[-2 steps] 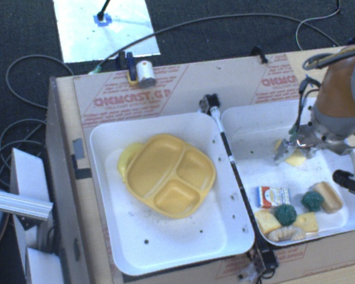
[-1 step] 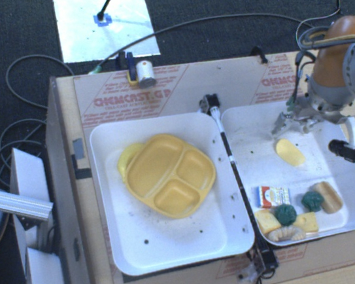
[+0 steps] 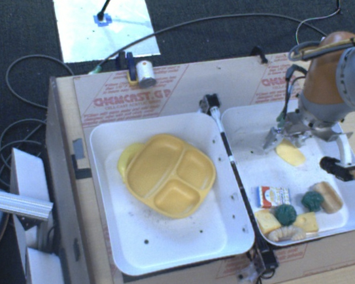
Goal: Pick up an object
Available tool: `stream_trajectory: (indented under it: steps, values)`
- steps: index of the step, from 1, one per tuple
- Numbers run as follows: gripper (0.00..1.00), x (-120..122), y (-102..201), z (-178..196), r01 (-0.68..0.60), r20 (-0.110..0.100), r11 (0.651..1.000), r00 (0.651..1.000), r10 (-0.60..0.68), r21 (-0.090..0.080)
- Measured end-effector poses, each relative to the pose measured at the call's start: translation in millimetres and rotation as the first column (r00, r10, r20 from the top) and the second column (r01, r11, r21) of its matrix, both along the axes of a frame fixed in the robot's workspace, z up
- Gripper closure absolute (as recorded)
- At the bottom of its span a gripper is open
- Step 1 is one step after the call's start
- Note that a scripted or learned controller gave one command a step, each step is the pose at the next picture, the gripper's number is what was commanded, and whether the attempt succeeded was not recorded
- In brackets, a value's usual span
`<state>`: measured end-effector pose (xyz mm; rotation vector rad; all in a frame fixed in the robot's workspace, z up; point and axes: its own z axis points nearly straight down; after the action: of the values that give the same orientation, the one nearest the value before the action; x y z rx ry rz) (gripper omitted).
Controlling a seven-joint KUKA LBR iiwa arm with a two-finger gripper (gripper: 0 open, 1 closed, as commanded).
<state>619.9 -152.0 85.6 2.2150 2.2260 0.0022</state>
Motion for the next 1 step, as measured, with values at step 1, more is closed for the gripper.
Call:
stream_trajectory:
  steps: [1]
  values:
    - [1.0,1.2,-0.4,11.5,-0.002,0.004,1.0,1.0,0.002,-0.001]
